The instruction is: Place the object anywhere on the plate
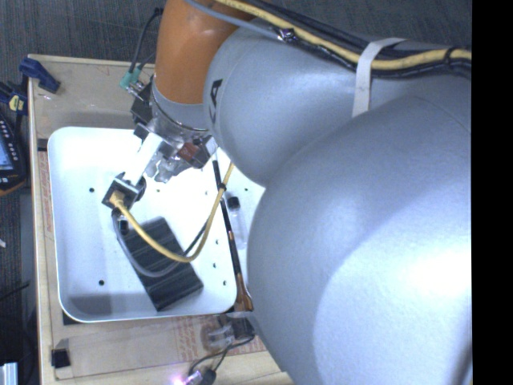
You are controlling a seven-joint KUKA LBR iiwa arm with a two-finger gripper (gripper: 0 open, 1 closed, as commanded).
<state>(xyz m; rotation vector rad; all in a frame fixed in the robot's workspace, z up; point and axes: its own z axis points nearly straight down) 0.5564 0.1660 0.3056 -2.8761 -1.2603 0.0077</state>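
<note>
The grey robot arm takes up most of the view, coming in from the right, with its orange band sitting just above the hand. Below the hand lies the shallow white plastic bin, whose floor stretches out to the hand's left and towards the near edge of the view. A few small dark holes dot that floor. The bin rests on the pale wooden tabletop, which shows as a border beyond the bin's rim, on the far side of the hand and along the near edge.

The flat black rectangular block with a ribbed top lies on the bin floor. It is on the near side of the hand and clearly apart from it, set at an angle to the bin's walls with one corner close to the near rim. A thin black strip runs along the bin's right wall, to the right of the hand, and past it a sliver of the second white bin shows before the arm covers the rest.

The hand hangs over the upper middle of the bin floor, pointing down and to the left. Whether it is spread or pressed together cannot be told from this angle, and nothing can be seen in its grip. A small blue clamp sits at the tabletop's far left corner, well away from the hand.
</note>
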